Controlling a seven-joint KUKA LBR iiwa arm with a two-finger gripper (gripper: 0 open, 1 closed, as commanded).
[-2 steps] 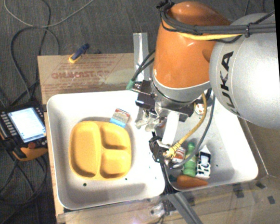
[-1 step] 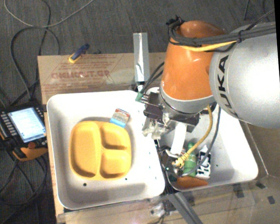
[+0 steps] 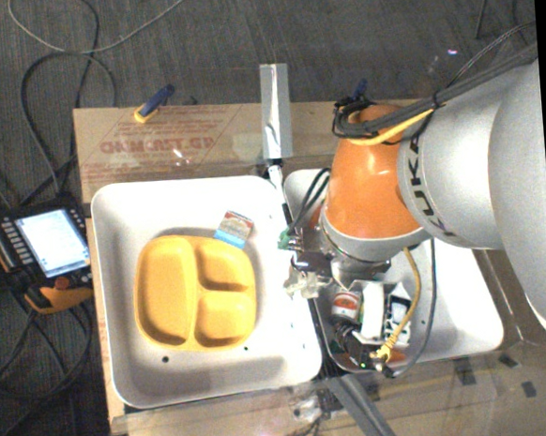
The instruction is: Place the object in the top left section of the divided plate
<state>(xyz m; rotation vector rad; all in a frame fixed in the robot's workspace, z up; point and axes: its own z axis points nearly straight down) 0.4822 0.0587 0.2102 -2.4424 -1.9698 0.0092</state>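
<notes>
My hand (image 3: 302,278) hangs by the right bin's (image 3: 471,338) left edge, wide or narrow I cannot tell, and the little packet (image 3: 233,228) leans on the yellow plate's (image 3: 165,287) rim toward the left bin's (image 3: 125,365) top right corner, so I think it is not in its section yet.

We list: divided plate (image 3: 199,289), plain yellow; bin (image 3: 134,364), white; small packet (image 3: 234,228), seemingly blue, white, red.
</notes>
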